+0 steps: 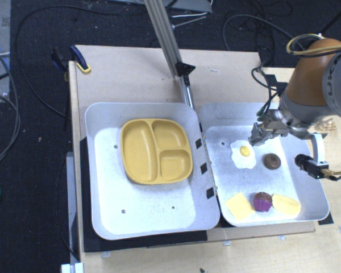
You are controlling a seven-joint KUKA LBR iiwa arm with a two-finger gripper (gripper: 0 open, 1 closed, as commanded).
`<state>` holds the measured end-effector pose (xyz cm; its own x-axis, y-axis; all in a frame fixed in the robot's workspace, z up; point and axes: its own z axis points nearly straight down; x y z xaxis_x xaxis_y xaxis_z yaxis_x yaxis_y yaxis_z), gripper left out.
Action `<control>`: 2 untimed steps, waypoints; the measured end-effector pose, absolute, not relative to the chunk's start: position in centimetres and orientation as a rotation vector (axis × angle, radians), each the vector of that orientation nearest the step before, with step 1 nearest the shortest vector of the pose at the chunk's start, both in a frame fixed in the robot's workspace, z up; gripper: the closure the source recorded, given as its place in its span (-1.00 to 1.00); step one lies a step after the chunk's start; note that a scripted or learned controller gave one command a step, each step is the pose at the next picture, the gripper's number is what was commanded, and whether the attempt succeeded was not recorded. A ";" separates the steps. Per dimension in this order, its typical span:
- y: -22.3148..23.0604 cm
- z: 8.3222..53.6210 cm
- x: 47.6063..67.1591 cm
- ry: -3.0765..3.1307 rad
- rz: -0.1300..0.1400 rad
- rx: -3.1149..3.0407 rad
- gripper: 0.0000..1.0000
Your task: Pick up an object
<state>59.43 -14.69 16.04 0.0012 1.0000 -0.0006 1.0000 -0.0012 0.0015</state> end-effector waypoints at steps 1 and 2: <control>-14.4 22.3 59.4 2.221 0.004 2.216 1.00; -14.6 26.8 58.8 2.221 0.003 2.217 1.00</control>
<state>58.75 -14.62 26.81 -0.0019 1.0000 -0.0015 1.0000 0.0019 0.0039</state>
